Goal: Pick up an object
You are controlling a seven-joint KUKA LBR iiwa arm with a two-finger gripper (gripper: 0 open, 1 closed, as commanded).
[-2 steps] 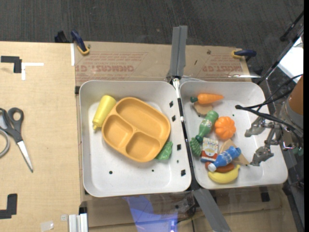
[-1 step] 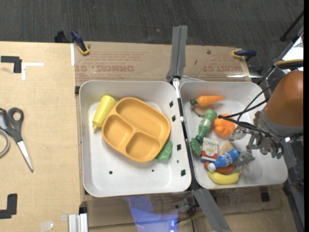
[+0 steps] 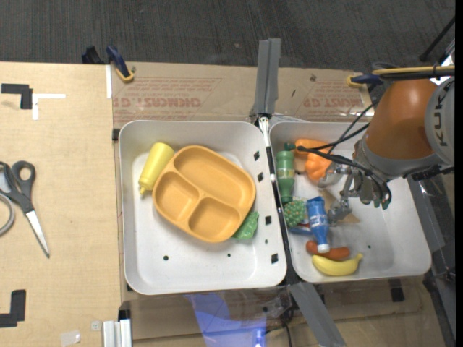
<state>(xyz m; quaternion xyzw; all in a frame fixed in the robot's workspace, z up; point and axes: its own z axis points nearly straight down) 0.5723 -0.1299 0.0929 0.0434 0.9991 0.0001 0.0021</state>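
White bins side by side: the left bin point(image 3: 137, 251) carries an orange divided tray point(image 3: 204, 192) that hides most of a green item point(image 3: 248, 226), a yellow bottle point(image 3: 154, 166) against its edge. Grey arm point(image 3: 405, 121) leans over the right bin point(image 3: 391, 255), covering part of an orange toy point(image 3: 315, 160). Gripper point(image 3: 340, 210) hangs just right of the blue bottle point(image 3: 317, 223); fingers too blurred to read. Banana point(image 3: 336, 264) up front, clear.

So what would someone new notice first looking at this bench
Probably the big orange three-compartment plastic tray in the left white bin, with a yellow squeeze bottle at its upper left. Next, the grey arm's hand hanging over the right white bin, cluttered with a yellow toy banana and a blue bottle.
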